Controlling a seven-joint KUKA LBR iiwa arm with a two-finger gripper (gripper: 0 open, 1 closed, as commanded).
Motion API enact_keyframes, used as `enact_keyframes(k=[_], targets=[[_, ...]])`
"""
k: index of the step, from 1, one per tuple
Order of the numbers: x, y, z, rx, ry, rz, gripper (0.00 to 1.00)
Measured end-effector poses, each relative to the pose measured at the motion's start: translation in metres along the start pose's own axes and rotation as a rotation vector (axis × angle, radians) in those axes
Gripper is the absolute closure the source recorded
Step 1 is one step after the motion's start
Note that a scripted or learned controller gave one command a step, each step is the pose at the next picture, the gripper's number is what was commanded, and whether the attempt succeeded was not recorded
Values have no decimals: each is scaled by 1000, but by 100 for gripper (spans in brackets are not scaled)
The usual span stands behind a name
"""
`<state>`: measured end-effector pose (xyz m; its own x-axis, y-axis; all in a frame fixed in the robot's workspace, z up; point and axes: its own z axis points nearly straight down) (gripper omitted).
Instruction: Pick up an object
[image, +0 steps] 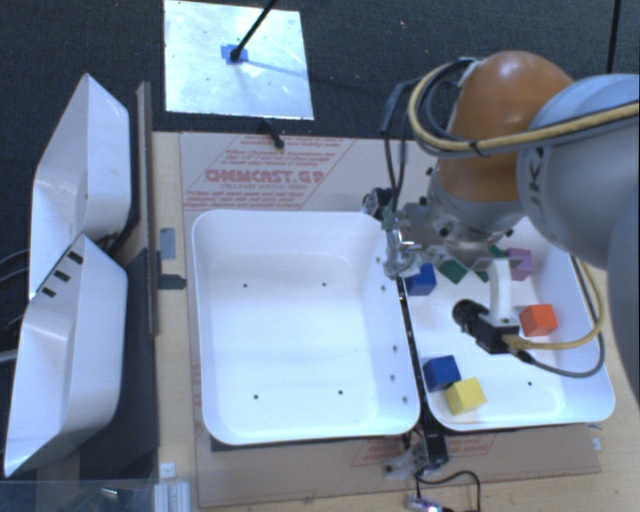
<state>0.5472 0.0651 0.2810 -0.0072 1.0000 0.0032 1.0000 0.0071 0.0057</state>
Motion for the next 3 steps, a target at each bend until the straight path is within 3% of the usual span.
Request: enact_keyframes(k=[1,2,3], targets=[[-4,-7,47,9,-4,7,100],[-4,-5,35,4,-3,6,100],[-4,-6,35,5,-3,6,0]])
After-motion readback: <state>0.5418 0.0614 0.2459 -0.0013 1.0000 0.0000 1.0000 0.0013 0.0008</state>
